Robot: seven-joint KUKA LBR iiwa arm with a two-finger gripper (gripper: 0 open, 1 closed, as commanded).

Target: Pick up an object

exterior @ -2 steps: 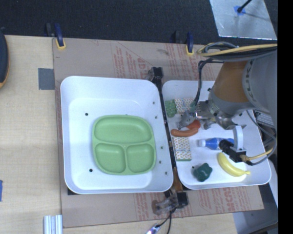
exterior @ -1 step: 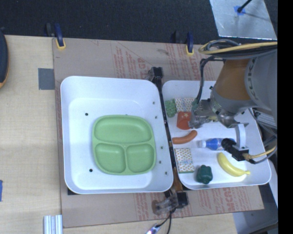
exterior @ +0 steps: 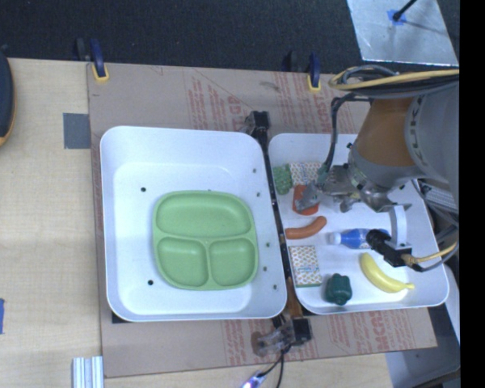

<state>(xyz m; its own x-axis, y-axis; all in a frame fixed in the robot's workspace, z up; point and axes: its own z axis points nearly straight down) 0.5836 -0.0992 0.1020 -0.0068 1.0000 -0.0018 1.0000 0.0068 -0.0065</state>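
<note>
The right bin (exterior: 424,217) holds several small objects. My gripper (exterior: 311,194) is low over its left part, right above a red object (exterior: 305,207) that it partly hides. An orange sausage (exterior: 305,229) lies just in front of it. A blue and white bottle (exterior: 350,238) lies mid-bin, with a yellow banana (exterior: 385,276) and a dark green pepper (exterior: 337,289) near the front edge. A small green item (exterior: 282,179) sits by the left wall. Two patterned packets (exterior: 305,264) lie flat, one at the front and one behind the gripper.
The left bin (exterior: 125,217) holds a green divided plate (exterior: 204,238). The grey arm with its orange band (exterior: 384,140) covers the right bin's back right part. A black cable fitting (exterior: 388,247) hangs over the bin near the banana.
</note>
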